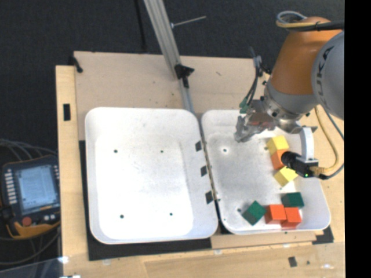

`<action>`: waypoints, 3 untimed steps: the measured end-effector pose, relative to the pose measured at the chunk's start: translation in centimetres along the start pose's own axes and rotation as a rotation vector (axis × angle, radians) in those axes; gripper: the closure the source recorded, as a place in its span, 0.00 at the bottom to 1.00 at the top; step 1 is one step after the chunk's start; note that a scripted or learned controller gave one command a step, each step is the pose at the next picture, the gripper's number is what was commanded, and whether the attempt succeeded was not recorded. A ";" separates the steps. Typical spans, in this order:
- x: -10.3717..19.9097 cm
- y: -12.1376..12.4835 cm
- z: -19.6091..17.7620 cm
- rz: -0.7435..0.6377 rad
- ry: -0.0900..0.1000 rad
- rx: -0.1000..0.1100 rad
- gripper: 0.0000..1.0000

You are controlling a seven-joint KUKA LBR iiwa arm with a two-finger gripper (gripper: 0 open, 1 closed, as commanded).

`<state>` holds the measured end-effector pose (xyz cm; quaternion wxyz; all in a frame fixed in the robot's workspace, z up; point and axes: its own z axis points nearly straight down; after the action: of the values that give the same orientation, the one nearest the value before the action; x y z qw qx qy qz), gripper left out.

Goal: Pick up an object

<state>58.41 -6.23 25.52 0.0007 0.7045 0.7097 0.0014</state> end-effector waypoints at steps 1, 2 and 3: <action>5.6 0.5 1.4 0.001 0.000 0.004 1.00; 10.7 1.8 0.6 0.000 0.000 0.001 1.00; 15.6 2.2 2.6 0.001 -0.001 0.006 1.00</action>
<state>60.51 9.44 22.96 -0.0011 0.7048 0.7094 -0.0010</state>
